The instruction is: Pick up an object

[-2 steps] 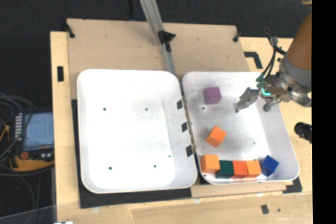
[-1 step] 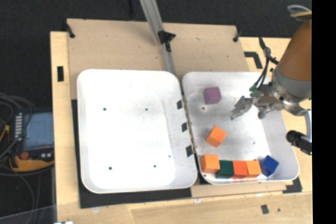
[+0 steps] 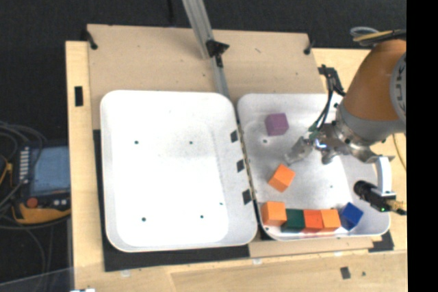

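Counter (image 3: 274, 44): carries two white bins side by side.
Left bin (image 3: 171, 167): bare floor.
Right bin (image 3: 308, 113): blocks inside, most lined along the near wall.
Hand (image 3: 301, 149): over right bin; fingers blurred, cannot tell their spread.
Orange block (image 3: 281, 177): loose, just beside hand, likely target.
Progress: nothing lifted; grasp and raise remain.

Below pincer (image 3: 301, 149): orange cube (image 3: 281, 177) close by.
Farther below: block row (image 3: 311, 218) along bin wall.
Above-left: purple cube (image 3: 276, 124).
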